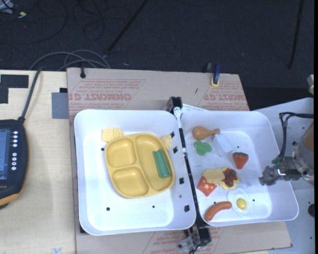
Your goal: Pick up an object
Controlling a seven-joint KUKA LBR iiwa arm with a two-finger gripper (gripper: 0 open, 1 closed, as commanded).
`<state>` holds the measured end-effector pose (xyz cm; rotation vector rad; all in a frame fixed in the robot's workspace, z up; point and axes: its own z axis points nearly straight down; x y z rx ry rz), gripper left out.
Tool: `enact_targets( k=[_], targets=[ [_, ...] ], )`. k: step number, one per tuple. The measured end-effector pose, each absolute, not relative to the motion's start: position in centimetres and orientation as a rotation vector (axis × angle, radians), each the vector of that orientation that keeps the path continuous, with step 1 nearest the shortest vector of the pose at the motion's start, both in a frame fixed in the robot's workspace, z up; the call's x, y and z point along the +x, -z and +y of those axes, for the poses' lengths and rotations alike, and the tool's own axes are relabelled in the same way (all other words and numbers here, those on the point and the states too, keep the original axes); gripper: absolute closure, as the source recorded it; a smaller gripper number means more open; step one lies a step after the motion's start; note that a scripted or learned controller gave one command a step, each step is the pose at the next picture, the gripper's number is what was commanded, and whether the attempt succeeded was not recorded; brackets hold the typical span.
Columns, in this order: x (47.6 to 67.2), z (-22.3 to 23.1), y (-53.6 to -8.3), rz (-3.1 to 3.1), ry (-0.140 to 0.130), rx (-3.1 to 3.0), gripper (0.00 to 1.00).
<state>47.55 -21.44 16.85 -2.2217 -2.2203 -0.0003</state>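
Note:
The right bin [273, 136] holds several toy foods: a brown drumstick [205, 133], a green leafy piece [203, 148], a strawberry [240, 159], a yellow and dark red piece [224, 177], a red wedge [205, 186], a sausage [217, 210] and a fried egg [241, 203]. My gripper [268, 177] hangs low at that bin's right side, right of the strawberry and apart from every item. Nothing shows in it.
The left bin [90, 194] carries a yellow divided plate [132, 165] with a green stick [161, 163] in one compartment, and a yellow fries piece [112, 134] beside it. A teach pendant [2, 160] lies at the far left. A blue-yellow clamp [216, 75] stands behind the bins.

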Motion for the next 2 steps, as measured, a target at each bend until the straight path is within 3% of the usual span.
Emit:
enact_targets(
  k=[1, 2],
  targets=[
    [47.6, -14.1, -16.0, -2.223, 0.001, -2.21, 1.0],
    [49.8, -21.7, -13.5, -2.218, -0.005, -2.224, 1.0]
  ],
)
